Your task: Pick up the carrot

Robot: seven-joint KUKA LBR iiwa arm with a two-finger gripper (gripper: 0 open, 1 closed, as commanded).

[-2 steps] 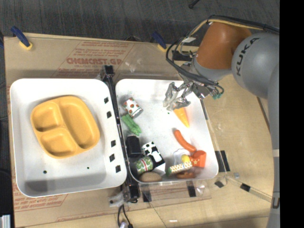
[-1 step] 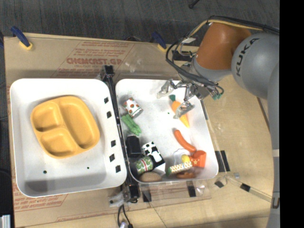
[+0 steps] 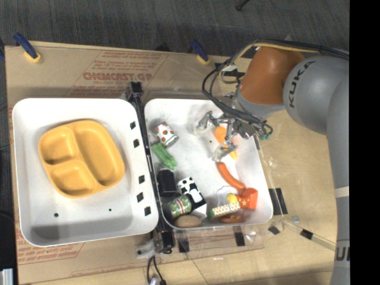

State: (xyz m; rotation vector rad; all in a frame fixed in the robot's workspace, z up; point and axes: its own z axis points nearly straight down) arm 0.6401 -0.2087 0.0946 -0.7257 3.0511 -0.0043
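Observation:
The carrot [image 3: 230, 177], a long orange-red tapering piece, lies slantwise in the right part of the right bin [image 3: 184, 108]. My gripper [image 3: 221, 136] hangs low over the bin just above the carrot's upper end, under the orange wrist band. A small bright orange patch [image 3: 219, 132] with a yellowish bit below it shows right at the gripper, partly hidden by it. I cannot make out what that patch belongs to.
The right bin also holds a small red-and-white can [image 3: 165, 134], a green piece [image 3: 163, 157], a black-and-white block [image 3: 189, 187], a green can [image 3: 178, 206], a brown lump [image 3: 189, 221] and a red cup [image 3: 249, 198]. The left bin [image 3: 24, 159] holds a yellow divided tray [image 3: 80, 157].

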